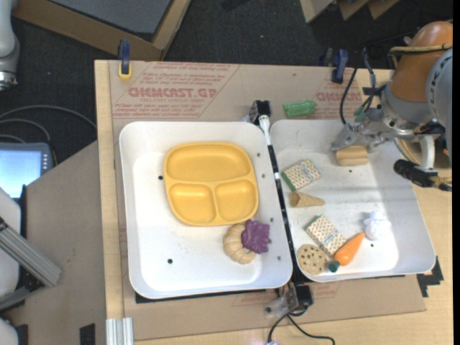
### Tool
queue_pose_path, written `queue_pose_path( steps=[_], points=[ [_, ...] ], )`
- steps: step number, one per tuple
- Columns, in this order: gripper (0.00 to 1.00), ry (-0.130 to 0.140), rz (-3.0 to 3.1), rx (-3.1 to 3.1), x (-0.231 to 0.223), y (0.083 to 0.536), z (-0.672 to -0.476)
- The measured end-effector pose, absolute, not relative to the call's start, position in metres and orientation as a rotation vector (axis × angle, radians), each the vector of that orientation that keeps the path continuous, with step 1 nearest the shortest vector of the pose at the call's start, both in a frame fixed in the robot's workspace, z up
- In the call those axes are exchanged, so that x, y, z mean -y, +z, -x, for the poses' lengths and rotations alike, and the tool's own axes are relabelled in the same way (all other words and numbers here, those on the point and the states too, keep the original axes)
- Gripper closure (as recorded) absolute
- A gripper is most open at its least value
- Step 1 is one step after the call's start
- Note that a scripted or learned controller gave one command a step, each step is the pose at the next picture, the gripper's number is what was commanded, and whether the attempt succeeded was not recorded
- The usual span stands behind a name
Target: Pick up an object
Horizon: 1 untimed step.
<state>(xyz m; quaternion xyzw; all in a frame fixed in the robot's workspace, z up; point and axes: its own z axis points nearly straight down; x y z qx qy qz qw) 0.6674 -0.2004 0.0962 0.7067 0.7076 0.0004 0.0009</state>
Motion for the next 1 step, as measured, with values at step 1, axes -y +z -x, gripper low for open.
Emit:
queue_pose_path(
  steps=[1],
  points=[
    [1.0,0.005,-2.215,-2.231,0.1057,0.1609,-0.6474]
  ],
)
